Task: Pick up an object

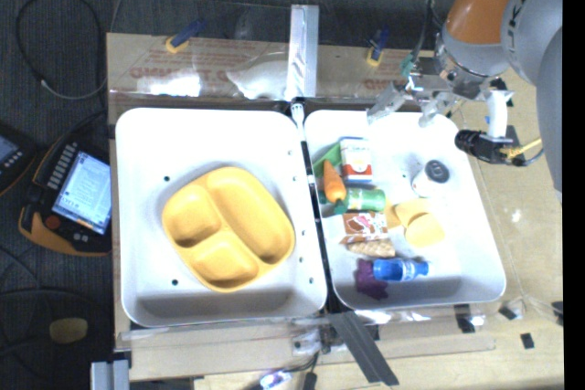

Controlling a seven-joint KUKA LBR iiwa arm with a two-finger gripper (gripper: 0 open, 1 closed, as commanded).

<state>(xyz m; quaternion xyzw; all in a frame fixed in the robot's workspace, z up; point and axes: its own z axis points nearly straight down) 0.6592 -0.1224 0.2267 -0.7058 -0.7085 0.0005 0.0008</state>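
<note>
Jaws: spread or pressed together, cannot tell; gripper point(413, 103) above the right bin's point(475, 224) far edge.
Carrot point(335, 184) looks light, stiff; grip its thick middle.

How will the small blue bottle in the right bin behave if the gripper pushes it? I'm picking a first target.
The blue bottle lies on its side, so it would probably roll if nudged. It looks like smooth plastic, likely light and slippery. A purple item touching its left end may block it.
</note>
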